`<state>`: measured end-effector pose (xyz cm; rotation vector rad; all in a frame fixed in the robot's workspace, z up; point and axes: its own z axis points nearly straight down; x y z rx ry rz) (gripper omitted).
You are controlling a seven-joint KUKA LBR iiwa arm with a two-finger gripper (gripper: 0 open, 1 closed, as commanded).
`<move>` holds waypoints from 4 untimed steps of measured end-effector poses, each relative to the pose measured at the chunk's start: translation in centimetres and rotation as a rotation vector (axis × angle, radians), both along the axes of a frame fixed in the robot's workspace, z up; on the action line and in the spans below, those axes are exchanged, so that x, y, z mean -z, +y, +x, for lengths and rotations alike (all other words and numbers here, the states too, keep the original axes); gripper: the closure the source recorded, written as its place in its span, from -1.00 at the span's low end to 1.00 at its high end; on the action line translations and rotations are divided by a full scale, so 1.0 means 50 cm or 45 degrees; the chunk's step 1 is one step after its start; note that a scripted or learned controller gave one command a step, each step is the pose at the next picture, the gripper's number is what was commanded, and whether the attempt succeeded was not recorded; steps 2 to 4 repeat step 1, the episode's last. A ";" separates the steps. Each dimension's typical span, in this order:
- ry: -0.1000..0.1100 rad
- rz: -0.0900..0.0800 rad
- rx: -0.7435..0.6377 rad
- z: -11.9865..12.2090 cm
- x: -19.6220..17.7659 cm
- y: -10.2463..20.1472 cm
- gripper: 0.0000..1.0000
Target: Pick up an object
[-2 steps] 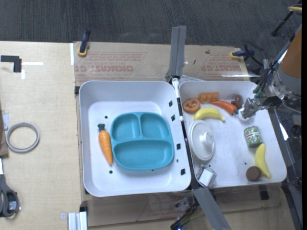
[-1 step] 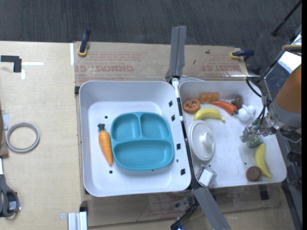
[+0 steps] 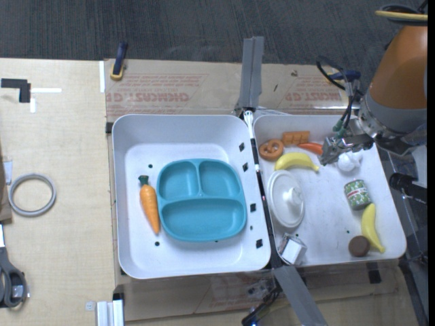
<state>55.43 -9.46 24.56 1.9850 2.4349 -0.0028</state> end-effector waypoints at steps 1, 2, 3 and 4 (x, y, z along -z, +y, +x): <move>-0.002 -0.002 -0.263 0.077 -0.108 0.095 1.00; -0.002 -0.002 -0.263 0.077 -0.108 0.095 1.00; -0.002 -0.002 -0.263 0.077 -0.108 0.095 1.00; -0.002 -0.002 -0.263 0.077 -0.108 0.095 1.00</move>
